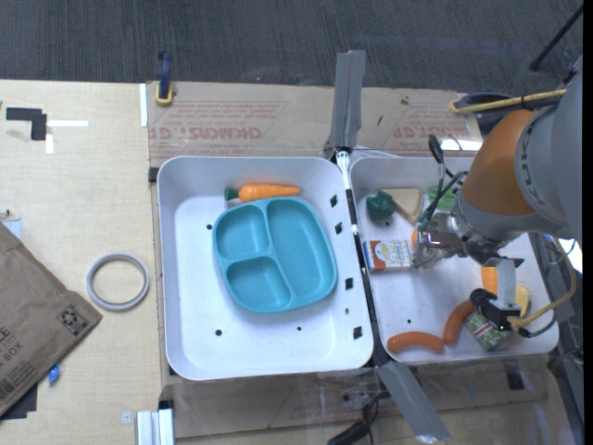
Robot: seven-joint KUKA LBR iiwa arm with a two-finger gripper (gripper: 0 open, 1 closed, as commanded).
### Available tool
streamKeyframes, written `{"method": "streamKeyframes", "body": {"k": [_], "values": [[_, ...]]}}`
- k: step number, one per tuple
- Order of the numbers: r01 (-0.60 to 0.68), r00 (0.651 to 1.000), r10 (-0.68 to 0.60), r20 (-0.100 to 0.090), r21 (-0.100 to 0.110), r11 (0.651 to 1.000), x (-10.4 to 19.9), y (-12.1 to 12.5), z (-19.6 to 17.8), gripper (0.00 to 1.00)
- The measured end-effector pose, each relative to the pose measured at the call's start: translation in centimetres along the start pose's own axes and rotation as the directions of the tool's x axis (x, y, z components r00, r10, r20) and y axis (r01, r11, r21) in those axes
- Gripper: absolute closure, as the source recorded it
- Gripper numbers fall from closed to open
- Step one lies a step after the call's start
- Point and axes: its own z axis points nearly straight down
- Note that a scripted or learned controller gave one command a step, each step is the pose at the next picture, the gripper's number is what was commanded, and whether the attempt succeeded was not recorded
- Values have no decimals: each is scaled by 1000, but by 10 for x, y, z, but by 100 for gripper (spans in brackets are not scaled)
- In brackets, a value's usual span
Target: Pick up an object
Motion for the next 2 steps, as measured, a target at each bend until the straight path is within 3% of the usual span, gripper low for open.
{"method": "streamKeyframes", "body": {"k": [1,2], "values": [[0,1000,0,0,0,1000,0,0,0,0],[115,993,-115,-1,7,993,-46,91,1,0]]}}
